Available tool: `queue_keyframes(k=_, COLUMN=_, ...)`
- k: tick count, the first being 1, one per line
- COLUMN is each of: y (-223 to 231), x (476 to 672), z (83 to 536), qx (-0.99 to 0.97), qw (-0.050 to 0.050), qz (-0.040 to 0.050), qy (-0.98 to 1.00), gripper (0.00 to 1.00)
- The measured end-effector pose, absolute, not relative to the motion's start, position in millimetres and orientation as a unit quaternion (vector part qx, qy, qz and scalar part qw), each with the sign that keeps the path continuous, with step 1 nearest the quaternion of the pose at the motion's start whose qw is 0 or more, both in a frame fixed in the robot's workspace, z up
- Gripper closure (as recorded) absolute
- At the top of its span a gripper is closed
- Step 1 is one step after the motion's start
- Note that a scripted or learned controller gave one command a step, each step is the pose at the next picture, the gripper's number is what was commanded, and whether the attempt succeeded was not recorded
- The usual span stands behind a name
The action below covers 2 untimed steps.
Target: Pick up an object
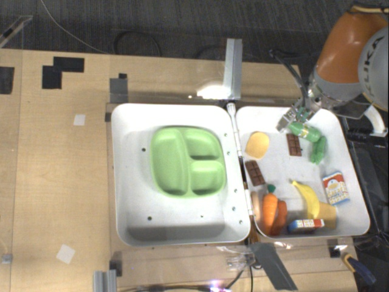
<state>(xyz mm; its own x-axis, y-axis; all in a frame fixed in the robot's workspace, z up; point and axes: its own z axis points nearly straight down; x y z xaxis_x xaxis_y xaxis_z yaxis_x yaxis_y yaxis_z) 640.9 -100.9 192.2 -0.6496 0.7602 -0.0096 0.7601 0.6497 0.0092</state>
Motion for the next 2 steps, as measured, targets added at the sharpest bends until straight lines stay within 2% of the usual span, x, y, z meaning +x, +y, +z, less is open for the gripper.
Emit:
queue_keyframes(k=1, y=-108.8, x=625.4, z=236.4, qx=0.555, qw=0.005, qz=0.002, qy=0.832, gripper=1.0)
queue_keyframes(k=2, y=-56.1, x=551.0, z=252.1, qx=0.618, qw=0.002, qz=0.0023, qy=0.787, gripper=1.0)
